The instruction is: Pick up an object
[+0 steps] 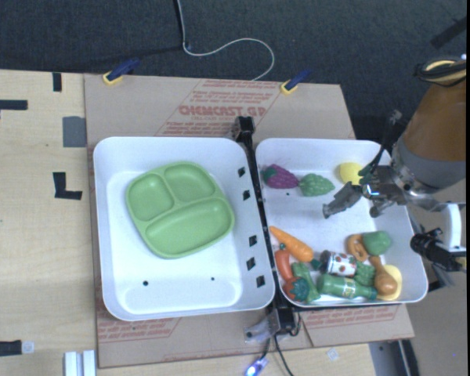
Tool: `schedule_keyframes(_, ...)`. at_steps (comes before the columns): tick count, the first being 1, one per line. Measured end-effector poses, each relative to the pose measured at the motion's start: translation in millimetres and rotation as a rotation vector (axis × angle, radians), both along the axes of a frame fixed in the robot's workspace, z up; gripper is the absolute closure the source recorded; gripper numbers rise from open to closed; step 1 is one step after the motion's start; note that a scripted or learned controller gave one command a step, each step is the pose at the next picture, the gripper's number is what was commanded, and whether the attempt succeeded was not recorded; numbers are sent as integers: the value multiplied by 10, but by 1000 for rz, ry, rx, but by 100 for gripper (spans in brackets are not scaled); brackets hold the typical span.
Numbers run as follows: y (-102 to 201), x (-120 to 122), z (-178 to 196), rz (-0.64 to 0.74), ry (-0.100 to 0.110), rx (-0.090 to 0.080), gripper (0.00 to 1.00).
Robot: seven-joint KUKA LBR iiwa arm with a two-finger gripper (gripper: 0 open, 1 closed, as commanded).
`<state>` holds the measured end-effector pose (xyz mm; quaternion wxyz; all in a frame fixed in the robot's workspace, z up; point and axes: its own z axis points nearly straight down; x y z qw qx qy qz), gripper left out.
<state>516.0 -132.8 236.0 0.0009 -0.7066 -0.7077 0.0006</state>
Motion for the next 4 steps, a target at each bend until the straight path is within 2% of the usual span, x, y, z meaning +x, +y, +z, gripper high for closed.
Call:
schedule_keyframes(1,5,2,98,1,0,0,100)
schedule_keyframes(2,577,-101,1315,8,-14,0,100)
schedule_keyframes(3,1019,391,-32,4,11,1,100)
schedule_keyframes(4,1632,-147,1221,5,-11,3,100)
